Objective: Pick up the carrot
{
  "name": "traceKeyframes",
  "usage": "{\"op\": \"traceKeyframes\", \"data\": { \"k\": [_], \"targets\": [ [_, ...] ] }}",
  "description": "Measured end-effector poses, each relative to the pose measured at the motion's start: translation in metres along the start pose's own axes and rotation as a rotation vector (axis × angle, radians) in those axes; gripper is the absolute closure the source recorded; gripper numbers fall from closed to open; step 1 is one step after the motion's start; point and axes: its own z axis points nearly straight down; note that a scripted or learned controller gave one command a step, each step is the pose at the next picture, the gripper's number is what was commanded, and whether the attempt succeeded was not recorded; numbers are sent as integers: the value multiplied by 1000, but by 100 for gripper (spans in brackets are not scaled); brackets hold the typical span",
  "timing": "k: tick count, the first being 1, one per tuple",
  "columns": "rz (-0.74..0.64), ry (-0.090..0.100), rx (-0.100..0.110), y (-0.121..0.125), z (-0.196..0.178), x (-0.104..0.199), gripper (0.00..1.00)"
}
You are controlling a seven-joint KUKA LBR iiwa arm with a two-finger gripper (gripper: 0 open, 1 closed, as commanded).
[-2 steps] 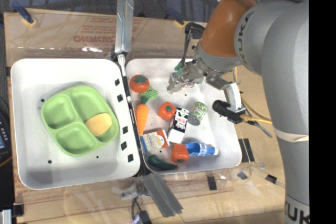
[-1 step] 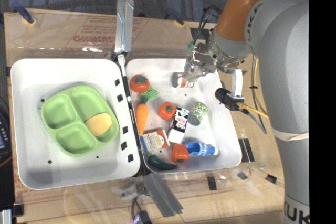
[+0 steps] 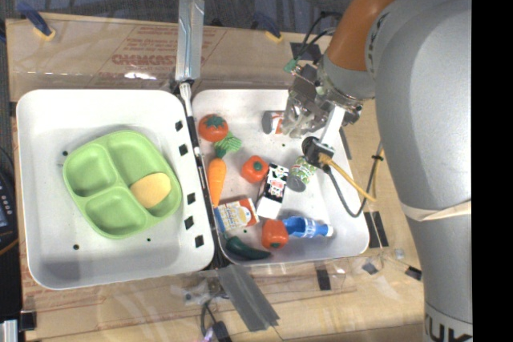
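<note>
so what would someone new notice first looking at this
Probably the big grey arm with its orange band filling the right side, its end effector over the right white bin. Next, the bright green divided plate holding a yellow lump in the left bin, and the orange toy carrot by the divider.

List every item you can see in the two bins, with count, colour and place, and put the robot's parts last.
bins: 2, white, side by side on the bench
plate: 1, green, divided, left bin
lemon: 1, yellow, on the plate
carrot: 1, orange with green top, right bin by the divider
tomatoes: 2, red, right bin, upper left and centre
milk carton: 1, black and white, right bin centre
juice box: 1, white and orange, below the carrot
bottle: 1, blue, right bin near edge
arm: 1, grey with orange band, from the right
hand: 1, metal, over the right bin's far side
</note>
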Motion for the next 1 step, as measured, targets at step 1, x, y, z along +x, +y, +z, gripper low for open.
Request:
{"op": "traceKeyframes", "data": {
  "k": [1],
  "targets": [
    [246,2,-4,53,8,7,100]
  ]
}}
